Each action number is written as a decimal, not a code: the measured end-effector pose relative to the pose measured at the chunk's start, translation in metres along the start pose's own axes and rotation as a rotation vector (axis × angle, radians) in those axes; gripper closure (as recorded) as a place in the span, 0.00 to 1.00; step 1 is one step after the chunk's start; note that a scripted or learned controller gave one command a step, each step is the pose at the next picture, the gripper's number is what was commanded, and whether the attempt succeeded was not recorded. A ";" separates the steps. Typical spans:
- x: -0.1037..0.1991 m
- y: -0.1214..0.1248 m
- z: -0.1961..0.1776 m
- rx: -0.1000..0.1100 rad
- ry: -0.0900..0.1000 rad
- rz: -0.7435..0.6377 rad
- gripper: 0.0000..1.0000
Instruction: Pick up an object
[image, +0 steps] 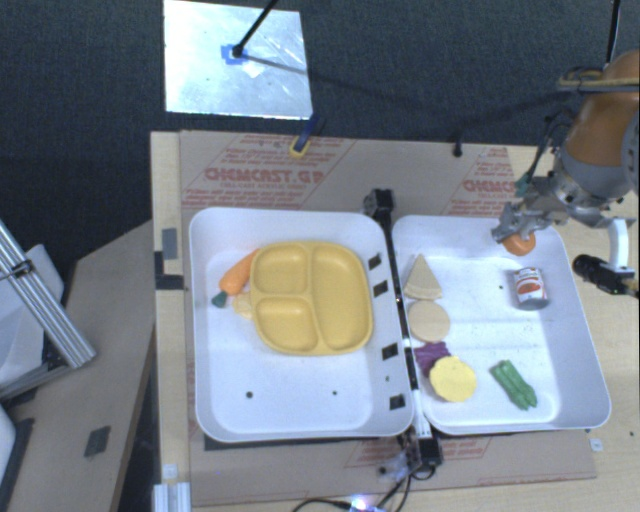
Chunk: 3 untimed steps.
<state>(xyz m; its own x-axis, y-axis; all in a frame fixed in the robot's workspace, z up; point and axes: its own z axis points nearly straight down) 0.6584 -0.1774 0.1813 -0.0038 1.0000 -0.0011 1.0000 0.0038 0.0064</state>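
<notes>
My gripper (518, 222) hangs over the far right corner of the right bin (575, 340), directly above a small orange object (520, 244) and partly covering it. The view does not show whether the orange object is lifted or resting on the bin floor. In the same bin lie a red and silver can (529, 287), a tan wedge (423, 278), a tan disc (428, 320), a purple piece (431, 353), a yellow disc (453, 380) and a green vegetable (513, 384).
The left bin (215, 390) holds a yellow divided plate (305, 297) with a carrot (238, 272) at its left rim. A black divider (395, 320) with clips runs between the bins. A shiny metal sheet (238, 60) lies beyond the bench.
</notes>
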 end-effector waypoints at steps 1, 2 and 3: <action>0.000 0.001 -0.046 0.003 0.000 0.000 1.00; 0.046 0.005 -0.045 0.004 0.002 -0.005 1.00; 0.104 0.006 -0.052 0.004 0.002 -0.005 1.00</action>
<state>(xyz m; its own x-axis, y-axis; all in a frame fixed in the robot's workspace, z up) 0.6636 -0.0730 0.2327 -0.0087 1.0000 0.0005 1.0000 0.0087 0.0029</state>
